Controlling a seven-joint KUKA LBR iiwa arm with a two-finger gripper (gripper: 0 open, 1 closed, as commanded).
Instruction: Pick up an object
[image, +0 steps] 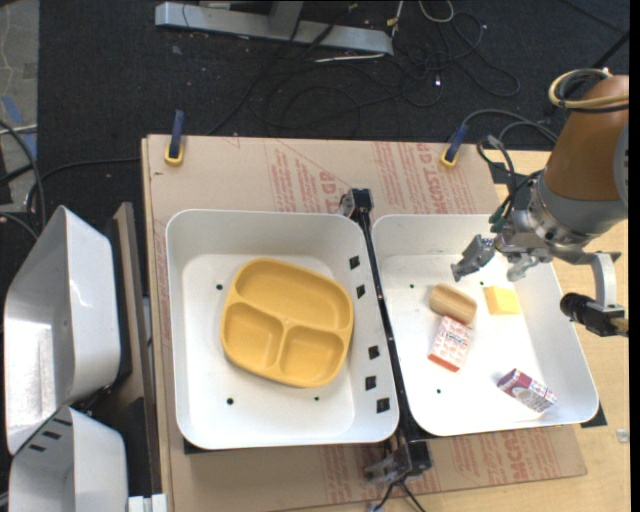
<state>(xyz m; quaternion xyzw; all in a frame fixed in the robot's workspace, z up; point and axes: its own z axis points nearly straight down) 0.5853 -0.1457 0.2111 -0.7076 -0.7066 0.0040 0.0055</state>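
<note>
The tool (497, 259) is seen above the far part of the right bin (575, 345), its two fingers spread apart with nothing between them. Just near of it, a tan bread roll (452, 301) lies beside a yellow block (502, 300). A red-and-white packet (451, 345) is touching the roll's near side, and a small carton (526, 390) lies towards the near right corner. A yellow divided tray (287, 322) is set in the left bin (190, 330) on the tabletop (300, 165)
</note>
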